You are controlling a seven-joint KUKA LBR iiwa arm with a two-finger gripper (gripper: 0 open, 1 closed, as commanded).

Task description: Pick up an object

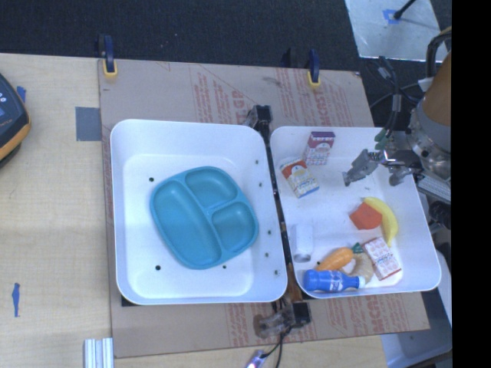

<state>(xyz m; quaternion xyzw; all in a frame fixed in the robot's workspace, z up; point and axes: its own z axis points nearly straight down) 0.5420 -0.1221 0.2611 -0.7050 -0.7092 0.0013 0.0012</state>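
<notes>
My gripper (pixel 377 174) hangs over the back right part of the right bin (pixel 334 198). Its two grey fingers are spread apart, open, with nothing between them. Just in front of it lie a red-orange block (pixel 366 216) and a yellow banana (pixel 387 218), side by side. A small maroon-and-white carton (pixel 321 147) stands to the gripper's left near the bin's back wall. Another small carton (pixel 300 179) lies tilted beside it. At the bin's front are a carrot (pixel 336 259), a blue bottle (pixel 330 282) and a red-and-white box (pixel 382 258).
The left bin (pixel 138 228) holds a blue divided plate (pixel 203 217). A pale whitish object (pixel 304 240) lies by the right bin's left wall. The arm's orange band (pixel 439 90) and cables sit at the right edge. A dark device (pixel 11 121) rests on the bench's far left.
</notes>
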